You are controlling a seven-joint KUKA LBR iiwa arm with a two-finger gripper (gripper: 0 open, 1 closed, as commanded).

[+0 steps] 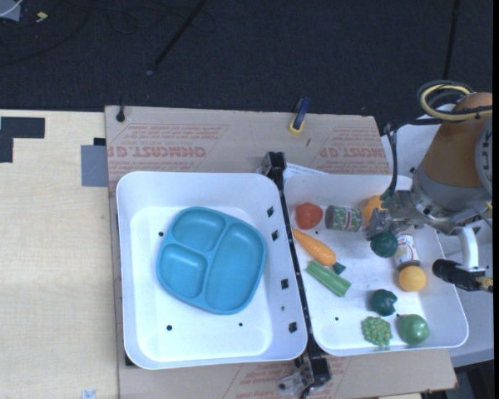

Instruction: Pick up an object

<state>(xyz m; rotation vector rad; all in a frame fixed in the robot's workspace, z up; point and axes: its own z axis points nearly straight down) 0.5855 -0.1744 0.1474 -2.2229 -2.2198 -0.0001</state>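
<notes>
Dark green round toy ball (383,244) sits right under the gripper (381,227); I cannot tell if it is gripped.

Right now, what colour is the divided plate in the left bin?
Blue, seen in the camera view: plate.

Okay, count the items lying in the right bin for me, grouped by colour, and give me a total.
Red: 1
Orange: 3
Green: 5
Labelled cans or jars: 2
Total: 11
</notes>
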